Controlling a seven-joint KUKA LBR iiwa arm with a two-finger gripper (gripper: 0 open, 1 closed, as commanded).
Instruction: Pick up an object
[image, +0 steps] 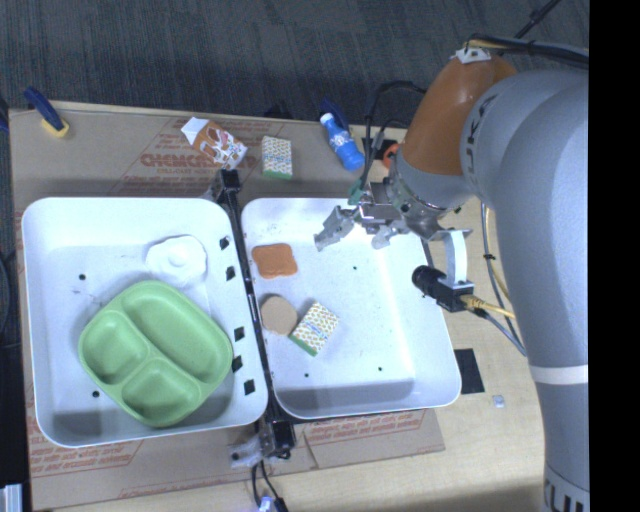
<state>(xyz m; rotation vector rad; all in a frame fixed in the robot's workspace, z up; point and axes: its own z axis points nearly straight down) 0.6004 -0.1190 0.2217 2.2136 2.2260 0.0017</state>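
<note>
Left bin: green divided tray at 6 o'clock, white cup-like item at its 12.
Right bin: orange slab at 10 o'clock, tan disc below, touching patterned packet (tilted).
Gripper over bin's 12 o'clock, fingers spread, nothing between them, well apart from packet.
</note>
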